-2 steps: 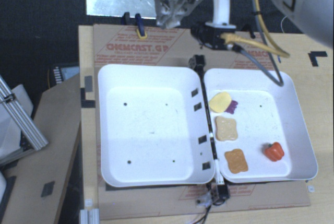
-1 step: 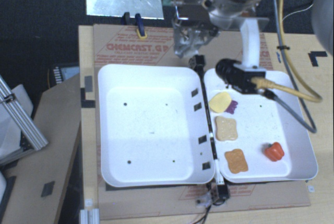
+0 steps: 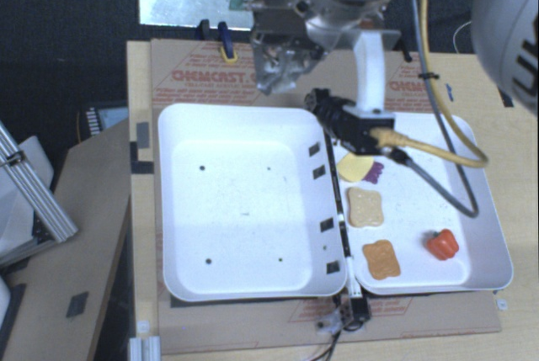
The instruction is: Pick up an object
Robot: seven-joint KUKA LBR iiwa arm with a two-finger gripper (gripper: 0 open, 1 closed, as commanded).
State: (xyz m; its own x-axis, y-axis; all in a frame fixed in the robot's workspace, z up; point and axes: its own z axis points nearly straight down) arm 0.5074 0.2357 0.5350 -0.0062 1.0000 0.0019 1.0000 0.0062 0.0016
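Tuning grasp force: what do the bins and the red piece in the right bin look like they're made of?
Bins: likely thin moulded plastic, white and smooth, judging by rounded rims and a soft sheen. Red piece: probably plastic toy food, glossy and orange-red, with a small highlight on top; too small to tell hard from soft.

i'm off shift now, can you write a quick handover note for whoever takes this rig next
Gripper: raised over the bench behind the bins' far edge; nothing visible between its fingers, open or shut cannot be told.
Right bin: yellow piece with a purple piece beside it, pale toast-like slice, orange-brown slice, red-orange piece.
Left bin: bare white floor.
Done: no pick visible.
Left: choose one item in the right bin, descend, grasp, lift.
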